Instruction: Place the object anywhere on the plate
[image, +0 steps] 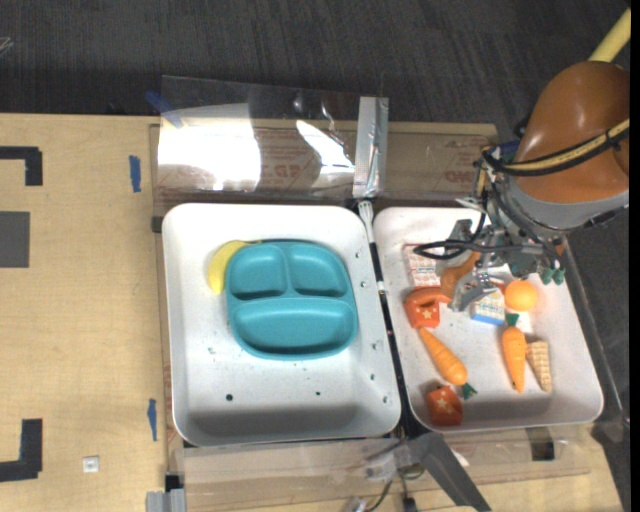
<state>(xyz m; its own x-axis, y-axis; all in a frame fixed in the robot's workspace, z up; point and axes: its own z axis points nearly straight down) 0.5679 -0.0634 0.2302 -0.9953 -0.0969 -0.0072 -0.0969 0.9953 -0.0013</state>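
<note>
A teal divided plate (290, 298) lies in the left bin (200, 380), with a yellow object (220, 262) tucked under its left edge. The gripper (478, 282) hangs low over the right bin (580, 390), near its upper middle, above a cluster of toy food. Right around it are a red piece (425, 308), a white and red packet (420, 265) and a small white and blue item (490, 312). Nothing is visibly held between the fingers.
The right bin also holds two carrots (445, 357) (513, 357), an orange fruit (521, 295), a waffle cone (540, 364) and a tomato (444, 402). A clear plastic sheet (260, 145) stands behind the left bin. The arm's orange band (575, 120) looms at upper right.
</note>
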